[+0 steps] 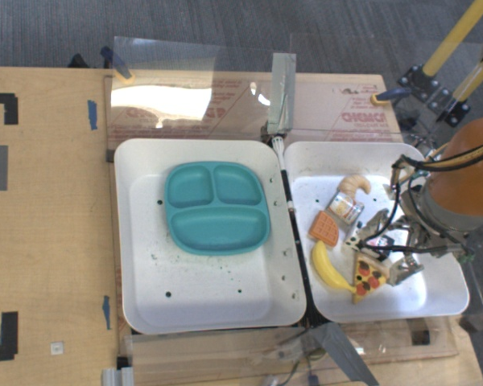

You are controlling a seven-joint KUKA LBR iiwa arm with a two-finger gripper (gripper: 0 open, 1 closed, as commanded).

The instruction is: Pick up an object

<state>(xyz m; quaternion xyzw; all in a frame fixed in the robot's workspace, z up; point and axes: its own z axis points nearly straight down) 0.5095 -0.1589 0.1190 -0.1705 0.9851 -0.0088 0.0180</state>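
I judge the pick not yet done: my gripper (384,244) hangs low in the right bin (447,296), lower right of the frame, among the toys, and nothing looks lifted. Whether it is spread or pinching, I cannot tell. The pizza slice (369,277) lies just beneath, beside the banana (330,269), whose long axis runs from upper left to lower right.

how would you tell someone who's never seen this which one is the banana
Look in the right-hand white bin, the one the arm reaches into, not the left bin with the teal divided plate. Among the toy foods there, the banana lies nearest the wall between the bins, below the orange waffle square. It is the only plain yellow, curved piece; the pizza slice beside it has red spots.
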